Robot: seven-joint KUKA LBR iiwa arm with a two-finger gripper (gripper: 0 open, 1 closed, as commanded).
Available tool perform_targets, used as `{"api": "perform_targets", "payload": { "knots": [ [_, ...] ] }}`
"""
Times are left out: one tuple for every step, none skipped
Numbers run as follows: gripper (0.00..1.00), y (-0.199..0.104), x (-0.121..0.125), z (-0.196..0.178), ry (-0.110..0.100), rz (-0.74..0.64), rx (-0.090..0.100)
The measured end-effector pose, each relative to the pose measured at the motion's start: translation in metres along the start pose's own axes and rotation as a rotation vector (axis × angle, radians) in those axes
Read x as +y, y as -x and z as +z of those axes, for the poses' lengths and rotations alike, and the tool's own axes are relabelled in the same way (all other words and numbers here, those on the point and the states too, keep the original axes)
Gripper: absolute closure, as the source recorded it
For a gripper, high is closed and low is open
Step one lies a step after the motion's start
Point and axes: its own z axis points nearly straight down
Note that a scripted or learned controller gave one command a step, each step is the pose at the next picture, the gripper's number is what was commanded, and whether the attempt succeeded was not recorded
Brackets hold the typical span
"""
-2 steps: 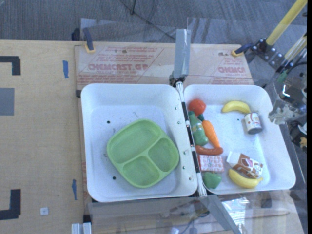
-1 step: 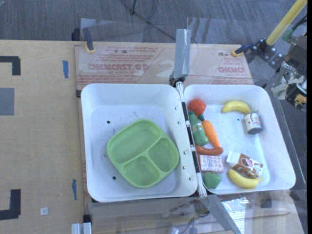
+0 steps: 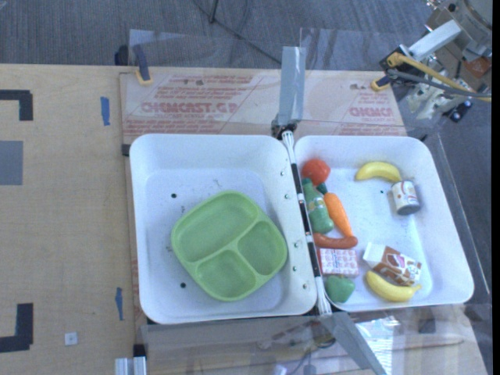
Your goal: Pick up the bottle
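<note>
Approach not yet begun, judging by the layout. Gripper (image 3: 434, 92) up at about two o'clock of the view, past the one o'clock corner of the right bin (image 3: 449, 233) and well apart from everything inside it. Jaws wide or narrow: impossible to tell, too small and too tangled among brackets up there.

Bottle (image 3: 318, 213) down in the right bin, lying flat just beside the nine o'clock wall, long axis running twelve to six. Green with a pale label; probably the bottle, though small and half lost among its neighbours. Tomato (image 3: 315, 170) close against its twelve o'clock end, carrot (image 3: 337, 213) just beside at three o'clock, sausage (image 3: 336, 241) across at about five o'clock.

To do this well:
- Travel in high over the bin rim, then drop straight down over the label band.
- Turn the jaws to close across the short axis, nine to three.
- Expect little room, with the wall on one side and the carrot on the other.
- Stay clear of the tomato end.
- Close gently, lift straight, and watch for neighbours dragged up alongside.

Hard to make out: the cap end, the gap between bottle and wall, any lean of the carrot onto the bottle. Arm (image 3: 476, 6) cut off at the one o'clock corner of the view.
</note>
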Motion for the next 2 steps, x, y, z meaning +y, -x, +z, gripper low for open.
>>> {"api": "perform_targets", "payload": {
  "knots": [
    [1.00,-0.064,-0.032,0.000,0.000,0.375,0.004],
    [1.00,-0.093,-0.038,0.000,0.001,0.375,0.004]
  ]
}}
